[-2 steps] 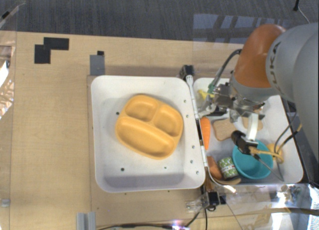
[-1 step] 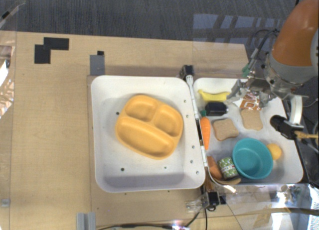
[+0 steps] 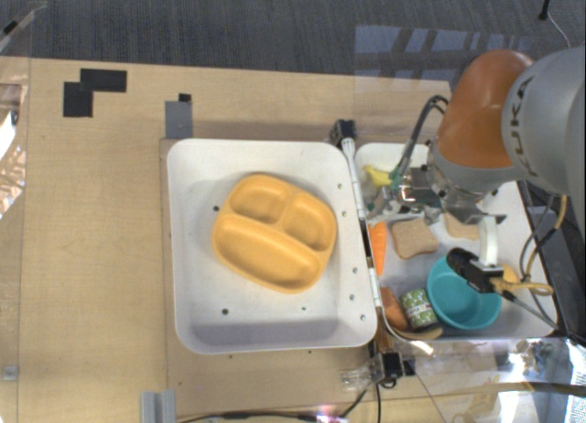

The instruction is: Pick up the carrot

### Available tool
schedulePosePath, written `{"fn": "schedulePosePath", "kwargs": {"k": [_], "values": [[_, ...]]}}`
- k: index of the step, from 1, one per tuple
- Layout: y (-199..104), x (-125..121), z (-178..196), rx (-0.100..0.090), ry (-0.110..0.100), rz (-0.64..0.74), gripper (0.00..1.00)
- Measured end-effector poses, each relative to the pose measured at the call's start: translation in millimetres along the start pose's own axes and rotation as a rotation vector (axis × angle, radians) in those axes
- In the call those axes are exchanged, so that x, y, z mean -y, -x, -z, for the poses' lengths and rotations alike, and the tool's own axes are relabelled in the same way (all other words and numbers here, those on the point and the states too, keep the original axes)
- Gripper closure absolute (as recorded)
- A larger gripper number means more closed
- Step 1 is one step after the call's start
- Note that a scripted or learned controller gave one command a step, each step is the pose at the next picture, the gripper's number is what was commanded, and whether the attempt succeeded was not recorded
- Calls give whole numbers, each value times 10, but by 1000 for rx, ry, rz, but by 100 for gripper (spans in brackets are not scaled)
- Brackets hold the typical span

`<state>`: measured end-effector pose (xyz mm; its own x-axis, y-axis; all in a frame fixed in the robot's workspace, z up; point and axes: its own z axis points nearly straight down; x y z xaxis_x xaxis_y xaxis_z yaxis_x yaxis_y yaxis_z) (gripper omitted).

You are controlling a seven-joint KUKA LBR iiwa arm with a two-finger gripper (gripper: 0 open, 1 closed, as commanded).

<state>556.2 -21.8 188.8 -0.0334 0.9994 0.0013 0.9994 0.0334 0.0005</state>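
The carrot (image 3: 376, 247) is a slim orange stick lying lengthwise along the left wall of the right bin (image 3: 526, 229), just under the divider rail. My gripper (image 3: 409, 195) hangs over the upper part of that bin, up and to the right of the carrot and apart from it. The grey arm with its orange band (image 3: 476, 119) covers the bin's far corner. Nothing shows held in the gripper.
A bread slice (image 3: 414, 240) lies right next to the carrot. A teal bowl (image 3: 461, 302), a green can (image 3: 417, 308) and a yellow item (image 3: 377, 175) share the right bin. The left bin (image 3: 197, 229) holds a yellow divided plate (image 3: 275, 231).
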Motion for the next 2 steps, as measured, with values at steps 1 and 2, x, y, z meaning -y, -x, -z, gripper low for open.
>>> {"fn": "schedulePosePath", "kwargs": {"k": [1,2], "values": [[557,403,2364,8,17,308,0],[1014,411,1858,9,9,763,0]]}}
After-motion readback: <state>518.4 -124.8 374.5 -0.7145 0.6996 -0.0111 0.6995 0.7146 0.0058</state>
